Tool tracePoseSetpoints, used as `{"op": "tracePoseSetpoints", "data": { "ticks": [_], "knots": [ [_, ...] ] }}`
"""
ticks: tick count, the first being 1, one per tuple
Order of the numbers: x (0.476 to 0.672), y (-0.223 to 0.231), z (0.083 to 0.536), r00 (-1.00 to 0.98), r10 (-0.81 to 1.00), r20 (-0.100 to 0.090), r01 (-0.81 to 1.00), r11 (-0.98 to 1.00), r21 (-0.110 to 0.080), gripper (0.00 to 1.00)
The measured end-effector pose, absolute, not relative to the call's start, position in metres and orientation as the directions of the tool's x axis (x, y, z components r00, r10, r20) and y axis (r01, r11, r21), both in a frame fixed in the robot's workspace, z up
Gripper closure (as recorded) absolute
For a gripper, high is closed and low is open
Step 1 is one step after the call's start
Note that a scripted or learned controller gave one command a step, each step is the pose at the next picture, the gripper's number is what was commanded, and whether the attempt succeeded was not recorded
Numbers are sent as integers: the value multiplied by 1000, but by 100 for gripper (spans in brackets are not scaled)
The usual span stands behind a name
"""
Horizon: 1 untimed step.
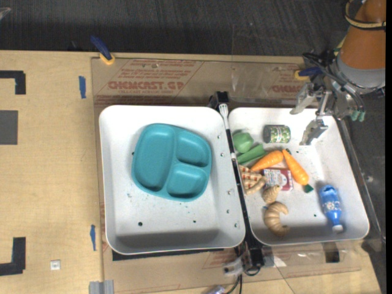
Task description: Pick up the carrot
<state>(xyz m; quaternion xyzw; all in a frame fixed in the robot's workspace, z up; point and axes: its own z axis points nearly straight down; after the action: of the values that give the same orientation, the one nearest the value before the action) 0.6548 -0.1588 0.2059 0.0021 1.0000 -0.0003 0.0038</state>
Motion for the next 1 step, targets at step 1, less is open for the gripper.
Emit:
{"op": "tracePoseSetpoints", "data": {
  "ticks": [1],
  "knots": [
    [640, -171, 120, -995, -100, -16, -99, 995, -2, 0]
  ]
}}
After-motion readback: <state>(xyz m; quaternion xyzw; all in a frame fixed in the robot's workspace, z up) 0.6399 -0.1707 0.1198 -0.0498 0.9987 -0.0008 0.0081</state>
